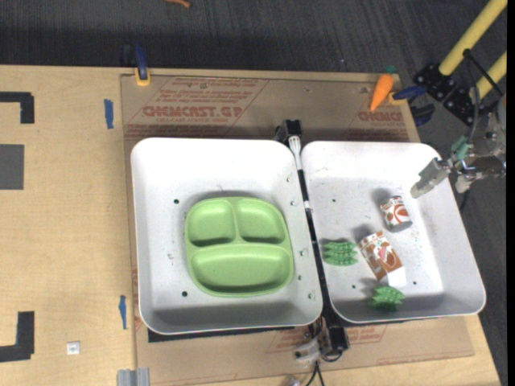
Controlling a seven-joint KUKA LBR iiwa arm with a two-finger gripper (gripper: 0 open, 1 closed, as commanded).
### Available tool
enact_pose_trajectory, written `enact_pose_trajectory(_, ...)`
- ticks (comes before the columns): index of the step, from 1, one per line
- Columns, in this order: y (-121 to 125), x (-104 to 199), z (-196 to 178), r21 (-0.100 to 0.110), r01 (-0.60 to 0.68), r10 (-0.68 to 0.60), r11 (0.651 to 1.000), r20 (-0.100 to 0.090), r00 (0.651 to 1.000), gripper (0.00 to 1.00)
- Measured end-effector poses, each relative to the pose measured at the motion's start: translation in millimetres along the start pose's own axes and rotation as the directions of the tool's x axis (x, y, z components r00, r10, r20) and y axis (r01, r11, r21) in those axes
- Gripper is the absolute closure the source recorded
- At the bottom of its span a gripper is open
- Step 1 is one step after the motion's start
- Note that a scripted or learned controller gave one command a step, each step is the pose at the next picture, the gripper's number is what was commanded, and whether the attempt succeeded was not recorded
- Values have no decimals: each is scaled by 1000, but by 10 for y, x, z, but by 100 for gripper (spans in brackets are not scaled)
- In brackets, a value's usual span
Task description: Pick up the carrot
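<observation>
An orange carrot (381, 92) with a green top is seen near the worktop's far right corner, while the state of the jaws (425, 182) cannot be told.

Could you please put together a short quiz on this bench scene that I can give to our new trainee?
1. True or false: the carrot lies inside the right bin.
2. Which bin holds the green divided plate: A) left bin, B) right bin, C) neither?
3. Fill in: the pincer sits over the right bin's ____ edge, as seen in the camera view.

Key
1. False: it rests on the cardboard sheet beyond the bins, near the right bin's far corner.
2. A.
3. Right, close to the upper small carton.
</observation>
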State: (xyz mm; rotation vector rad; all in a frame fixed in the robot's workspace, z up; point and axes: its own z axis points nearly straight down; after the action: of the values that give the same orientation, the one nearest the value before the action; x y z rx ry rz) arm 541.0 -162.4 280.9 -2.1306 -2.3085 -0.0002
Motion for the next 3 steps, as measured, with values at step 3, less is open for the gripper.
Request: enact_pose_trajectory(3,-384,2829,452,0,-5,5,1000,0,1000,0)
